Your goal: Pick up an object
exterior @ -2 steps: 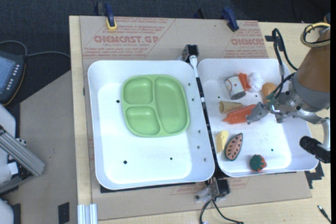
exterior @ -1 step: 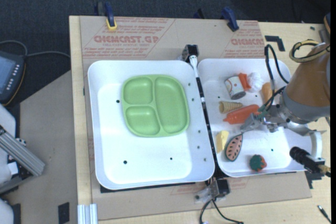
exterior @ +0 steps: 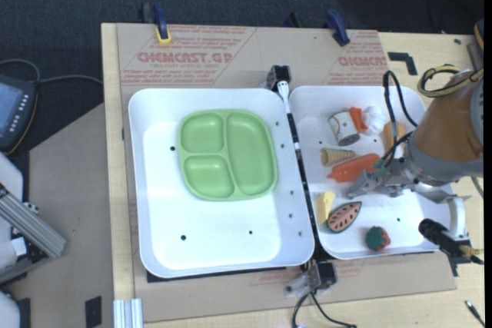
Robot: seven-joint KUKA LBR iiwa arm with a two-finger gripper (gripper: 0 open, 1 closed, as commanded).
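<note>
My gripper (exterior: 367, 182) is low over the middle of the right bin (exterior: 407, 230), at the end of the grey arm with its orange band (exterior: 453, 127). Just under its tip lies an orange carrot (exterior: 352, 167), and it is unclear whether they touch. A tan cone (exterior: 335, 157) lies beside the carrot. Toward the back are a small grey can (exterior: 344, 127), an orange piece (exterior: 356, 118) and a white piece (exterior: 373, 117). In front lie a yellow piece (exterior: 325, 203), a watermelon slice (exterior: 344, 217) and a red and green toy (exterior: 376, 238).
The left bin (exterior: 154, 165) holds a green divided plate (exterior: 228, 154). A black ridge (exterior: 296, 157) with clips separates the two bins. Black cables (exterior: 396, 100) hang over the back of the right bin beside the arm.
</note>
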